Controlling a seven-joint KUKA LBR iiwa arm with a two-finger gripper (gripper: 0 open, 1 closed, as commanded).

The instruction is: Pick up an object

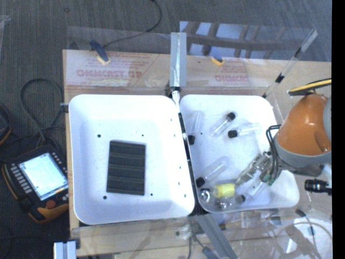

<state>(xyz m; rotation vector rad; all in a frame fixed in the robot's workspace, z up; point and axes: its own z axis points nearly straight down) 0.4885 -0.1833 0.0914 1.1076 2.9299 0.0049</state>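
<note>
Two white bins side by side, seen from above. Left bin (86,144) holding a flat black ribbed block (127,167). Right bin (269,109) scattered with clear vials (222,124) with black caps and a yellow piece (225,189) near its front edge. Gripper (260,172) low over the vials at front right, just beside the yellow piece; grip state impossible to tell.

white bins (86,144) | black ribbed pad (126,167) | clear black-capped vials (222,124) | yellow piece (225,189)
</note>
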